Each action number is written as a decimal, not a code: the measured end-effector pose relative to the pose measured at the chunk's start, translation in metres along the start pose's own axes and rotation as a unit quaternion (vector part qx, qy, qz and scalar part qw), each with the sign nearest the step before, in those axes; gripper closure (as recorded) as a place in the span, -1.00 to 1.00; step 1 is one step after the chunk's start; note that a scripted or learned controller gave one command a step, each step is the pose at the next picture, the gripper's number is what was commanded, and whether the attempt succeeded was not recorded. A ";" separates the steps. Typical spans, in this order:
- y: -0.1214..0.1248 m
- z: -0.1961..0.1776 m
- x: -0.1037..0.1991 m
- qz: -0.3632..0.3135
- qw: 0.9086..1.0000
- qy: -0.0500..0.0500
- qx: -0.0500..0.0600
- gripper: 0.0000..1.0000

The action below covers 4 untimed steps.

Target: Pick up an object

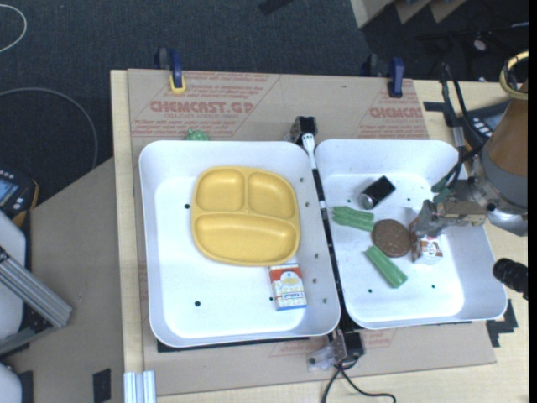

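The right bin (445,305) holds a brown round disc (391,238), two green oblong pieces (352,218) (386,267), a black block with a silver cylinder end (377,192), and a small red-and-white item (430,249). My gripper (424,223) hangs low over the right bin, just right of the brown disc and above the red-and-white item. The arm comes in from the right edge.
The left bin (164,250) carries a yellow divided plate (246,215) and a small orange-and-white carton (288,287) near its front. A black ridge (319,200) separates the bins. Clamps (175,70) (395,78) sit at the board's far edge.
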<state>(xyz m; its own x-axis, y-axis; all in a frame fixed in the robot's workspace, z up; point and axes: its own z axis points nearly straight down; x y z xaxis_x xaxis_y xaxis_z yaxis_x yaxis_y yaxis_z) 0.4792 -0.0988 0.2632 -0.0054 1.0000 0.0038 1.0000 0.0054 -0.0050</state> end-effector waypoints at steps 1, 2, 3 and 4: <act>0.001 0.005 0.058 -0.001 1.000 0.000 -0.001 1.00; 0.000 0.019 0.142 -0.002 1.000 0.000 0.000 1.00; 0.002 -0.108 0.150 0.001 1.000 -0.001 -0.011 1.00; 0.000 -0.079 0.188 0.001 1.000 -0.002 0.001 1.00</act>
<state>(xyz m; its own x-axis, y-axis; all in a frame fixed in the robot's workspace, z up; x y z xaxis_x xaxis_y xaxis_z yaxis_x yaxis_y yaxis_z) 0.4786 0.0889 0.3432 -0.0044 1.0000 0.0007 1.0000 0.0044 -0.0062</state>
